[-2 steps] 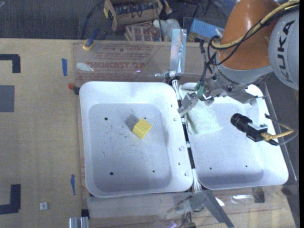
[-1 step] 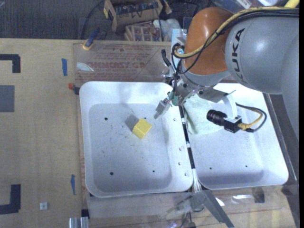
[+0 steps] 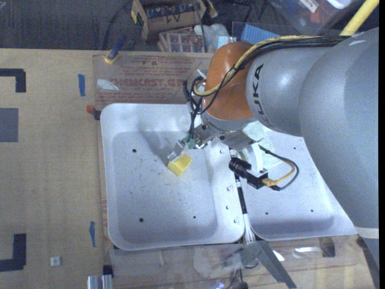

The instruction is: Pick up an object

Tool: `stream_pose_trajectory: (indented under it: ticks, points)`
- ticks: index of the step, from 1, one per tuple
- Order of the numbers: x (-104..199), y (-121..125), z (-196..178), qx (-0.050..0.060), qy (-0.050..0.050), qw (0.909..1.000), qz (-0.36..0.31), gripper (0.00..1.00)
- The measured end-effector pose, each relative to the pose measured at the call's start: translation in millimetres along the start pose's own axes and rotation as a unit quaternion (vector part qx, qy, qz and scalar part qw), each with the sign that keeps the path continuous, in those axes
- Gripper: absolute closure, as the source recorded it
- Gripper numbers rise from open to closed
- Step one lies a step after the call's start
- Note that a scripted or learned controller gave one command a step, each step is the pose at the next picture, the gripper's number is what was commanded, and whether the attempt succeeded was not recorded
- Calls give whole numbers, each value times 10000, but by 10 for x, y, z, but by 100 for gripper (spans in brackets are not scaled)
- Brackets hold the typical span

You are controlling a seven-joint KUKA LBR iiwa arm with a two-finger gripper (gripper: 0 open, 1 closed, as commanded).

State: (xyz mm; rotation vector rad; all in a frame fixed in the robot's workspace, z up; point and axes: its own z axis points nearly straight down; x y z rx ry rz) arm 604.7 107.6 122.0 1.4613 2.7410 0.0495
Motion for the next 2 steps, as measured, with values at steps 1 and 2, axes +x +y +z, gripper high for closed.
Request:
stream_pose_trajectory:
  ticks: [1,2]
  points:
    - [928,533,325,156,60,9987,475,0]
    - [1122,181,256,20,53,9987,507,0]
